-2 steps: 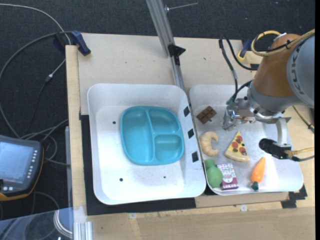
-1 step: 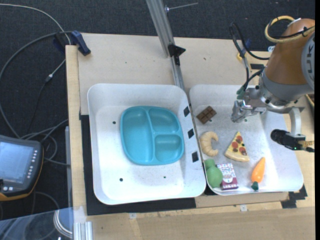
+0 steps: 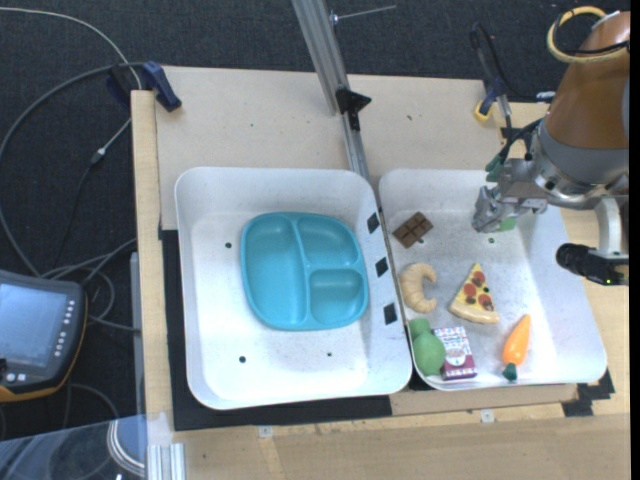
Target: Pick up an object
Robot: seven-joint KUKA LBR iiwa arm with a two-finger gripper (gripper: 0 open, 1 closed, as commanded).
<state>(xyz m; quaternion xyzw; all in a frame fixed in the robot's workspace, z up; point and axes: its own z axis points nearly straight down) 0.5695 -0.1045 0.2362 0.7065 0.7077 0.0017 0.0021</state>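
I am hanging my gripper (image 3: 494, 216) over the far edge of the right bin (image 3: 560, 368), and there is a bit of green showing at my fingertips, though I cannot tell what it is or whether I am gripping it. Below me the chocolate piece (image 3: 412, 230) is lying near the bin's far left corner, the croissant (image 3: 420, 286) and pizza slice (image 3: 474, 296) mid-bin, and the carrot (image 3: 515, 343), small carton (image 3: 456, 353) and green toy (image 3: 428, 349) along the near edge. The teal divided plate (image 3: 302, 269) is sitting in the left bin (image 3: 205, 298)
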